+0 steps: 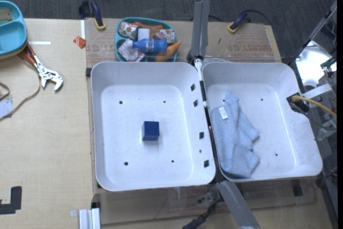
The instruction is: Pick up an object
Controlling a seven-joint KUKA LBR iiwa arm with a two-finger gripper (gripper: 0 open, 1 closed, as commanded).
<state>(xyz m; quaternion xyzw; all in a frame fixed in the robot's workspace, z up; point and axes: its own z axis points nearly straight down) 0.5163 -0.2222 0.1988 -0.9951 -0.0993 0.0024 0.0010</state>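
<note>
Sitting lower-middle in the left bin [102, 115], the blue block [150, 130] looked stiff and light; you'd pinch its flat sides. Cloth [235, 134] was floppier. Jaws: couldn't tell.

Lab bench, clamped cardboard [236, 43], wrench [48, 76], bins [102, 115]

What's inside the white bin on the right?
The right bin holds a crumpled pale blue cloth, lying against its left side. The rest of the floor shows bare white with small dark holes. Whatever might lie beneath the cloth is covered and cannot be seen.
</note>
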